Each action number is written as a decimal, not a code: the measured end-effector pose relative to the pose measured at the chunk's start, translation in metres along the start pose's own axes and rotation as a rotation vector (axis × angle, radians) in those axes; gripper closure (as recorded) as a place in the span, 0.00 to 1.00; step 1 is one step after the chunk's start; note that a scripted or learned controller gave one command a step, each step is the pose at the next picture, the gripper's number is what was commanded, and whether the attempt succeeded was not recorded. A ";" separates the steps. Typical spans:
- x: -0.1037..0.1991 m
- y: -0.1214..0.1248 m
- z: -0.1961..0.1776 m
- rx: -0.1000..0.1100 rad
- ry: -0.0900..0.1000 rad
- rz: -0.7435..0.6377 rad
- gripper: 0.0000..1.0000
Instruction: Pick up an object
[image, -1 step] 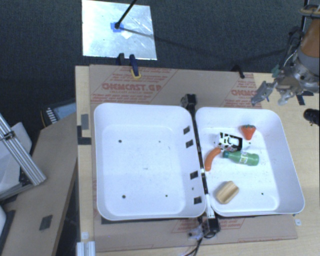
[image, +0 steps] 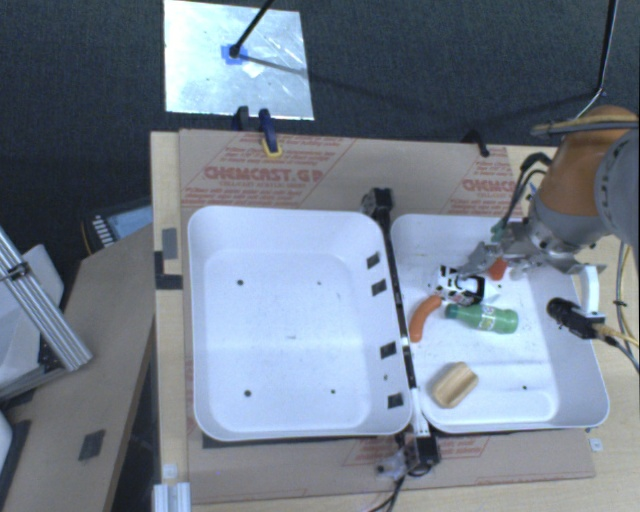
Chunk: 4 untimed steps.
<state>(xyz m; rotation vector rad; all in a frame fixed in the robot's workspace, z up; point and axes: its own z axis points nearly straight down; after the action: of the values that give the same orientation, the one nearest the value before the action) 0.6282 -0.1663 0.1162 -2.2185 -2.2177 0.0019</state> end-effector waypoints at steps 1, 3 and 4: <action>-0.027 -0.045 0.002 -0.021 -0.004 0.002 0.00; 0.035 -0.082 0.035 -0.001 0.000 -0.005 0.00; -0.008 -0.070 -0.113 -0.023 -0.011 0.000 0.00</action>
<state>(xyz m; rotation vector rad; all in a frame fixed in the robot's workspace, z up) 0.5588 -0.1747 0.2296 -2.2354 -2.2344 -0.0118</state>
